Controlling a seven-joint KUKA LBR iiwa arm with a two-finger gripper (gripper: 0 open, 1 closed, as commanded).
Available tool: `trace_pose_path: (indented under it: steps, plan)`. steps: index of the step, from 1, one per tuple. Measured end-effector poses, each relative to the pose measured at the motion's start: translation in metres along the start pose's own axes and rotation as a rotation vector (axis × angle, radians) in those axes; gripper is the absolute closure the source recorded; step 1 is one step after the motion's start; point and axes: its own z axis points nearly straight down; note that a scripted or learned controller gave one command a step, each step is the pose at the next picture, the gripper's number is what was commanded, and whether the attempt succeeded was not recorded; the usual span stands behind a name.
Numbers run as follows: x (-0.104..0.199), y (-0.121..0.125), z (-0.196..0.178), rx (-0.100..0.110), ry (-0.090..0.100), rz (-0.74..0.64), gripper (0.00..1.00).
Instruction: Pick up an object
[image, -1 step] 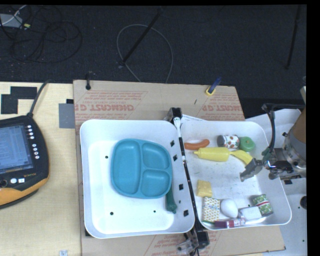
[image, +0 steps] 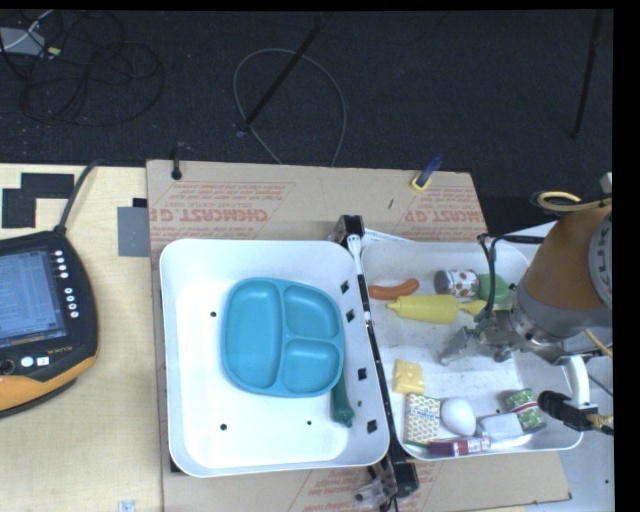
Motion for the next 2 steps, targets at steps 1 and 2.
trace_pose_path:
  steps: [1, 2]
  plan:
    - [0.070, 0.052, -0.002, -0.007, -0.002, -0.006, 0.00]
    - [0.088, 0.091, 0.000, 0.042, -0.006, 0.005, 0.00]
